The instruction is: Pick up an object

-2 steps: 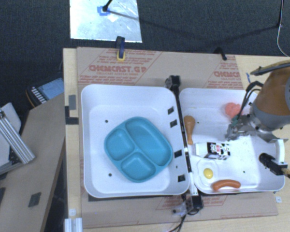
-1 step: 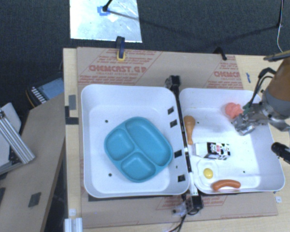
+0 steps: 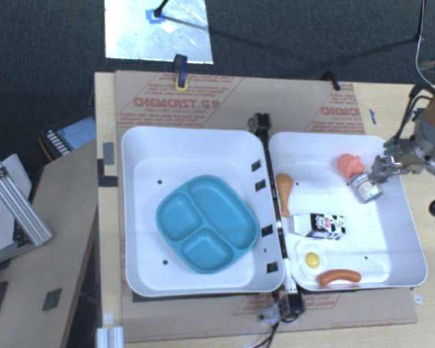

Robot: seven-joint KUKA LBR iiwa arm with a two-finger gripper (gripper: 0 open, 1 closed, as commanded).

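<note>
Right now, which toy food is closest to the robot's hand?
The pink lumpy one, right beside the gripper. The sausage, egg and drumstick lie farther away.

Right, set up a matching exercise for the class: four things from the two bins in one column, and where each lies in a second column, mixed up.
Things:
1. plate
2. sausage
3. pink toy
4. carton

Places:
A. near the right bin's front edge, beside the fried egg
B. middle of the right bin
C. left bin
D. far part of the right bin, next to the gripper

Pairs: 1-C, 2-A, 3-D, 4-B
</note>
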